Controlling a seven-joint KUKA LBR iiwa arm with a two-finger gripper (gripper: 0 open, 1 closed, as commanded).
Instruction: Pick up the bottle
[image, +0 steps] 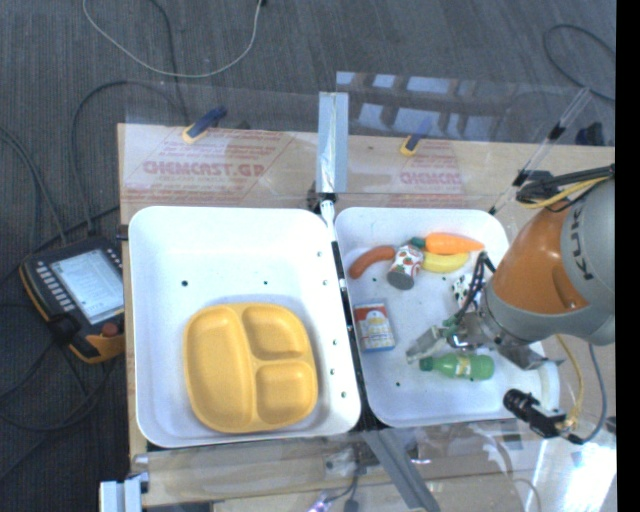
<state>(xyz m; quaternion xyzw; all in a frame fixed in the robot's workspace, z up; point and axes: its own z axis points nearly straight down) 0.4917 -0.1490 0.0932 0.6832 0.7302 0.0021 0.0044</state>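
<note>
The bottle (458, 367) is small and green with a yellow label. It lies on its side near the front of the right bin (400, 400), cap pointing left. My gripper (436, 342) hangs just above and behind the bottle, reaching in from the right under the orange band of the arm (535, 275). The bottle rests on the bin floor and is not between the fingers.
The right bin also holds a small red and white box (374, 326), a sausage (371, 259), a can (403, 268), a banana (445, 263) and a carrot (453, 242) at the back. A yellow divided tray (252, 365) lies in the left bin (150, 300).
</note>
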